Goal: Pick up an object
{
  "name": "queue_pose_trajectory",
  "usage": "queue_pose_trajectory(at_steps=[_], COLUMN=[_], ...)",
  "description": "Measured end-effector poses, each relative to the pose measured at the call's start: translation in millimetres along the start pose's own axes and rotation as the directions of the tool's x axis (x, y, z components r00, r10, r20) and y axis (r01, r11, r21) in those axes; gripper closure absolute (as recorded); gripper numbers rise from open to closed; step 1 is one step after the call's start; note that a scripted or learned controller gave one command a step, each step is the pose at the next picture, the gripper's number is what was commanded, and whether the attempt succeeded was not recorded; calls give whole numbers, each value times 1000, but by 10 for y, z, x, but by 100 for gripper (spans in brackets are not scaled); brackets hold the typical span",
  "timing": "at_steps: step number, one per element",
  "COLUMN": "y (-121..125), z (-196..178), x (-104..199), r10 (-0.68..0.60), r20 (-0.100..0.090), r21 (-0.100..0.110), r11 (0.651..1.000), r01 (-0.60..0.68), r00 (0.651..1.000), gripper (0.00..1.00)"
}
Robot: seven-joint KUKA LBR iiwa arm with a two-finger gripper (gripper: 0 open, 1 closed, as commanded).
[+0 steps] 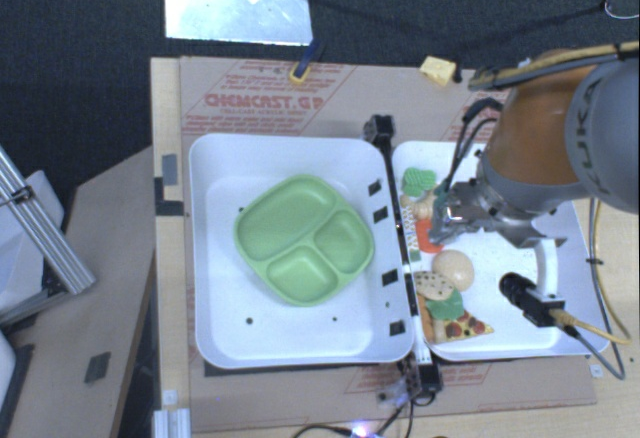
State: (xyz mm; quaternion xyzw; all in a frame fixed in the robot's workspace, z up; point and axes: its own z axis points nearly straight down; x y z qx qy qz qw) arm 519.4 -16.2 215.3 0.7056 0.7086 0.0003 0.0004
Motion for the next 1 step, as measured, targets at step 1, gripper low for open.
queue_pose_trajectory(at_steps=[1], y=[69], z=[-185], x=[20], r10=[-1], r20=[-1], r21=[-2], r11=[1000], r01=[1], r00=[1000], gripper=[100])
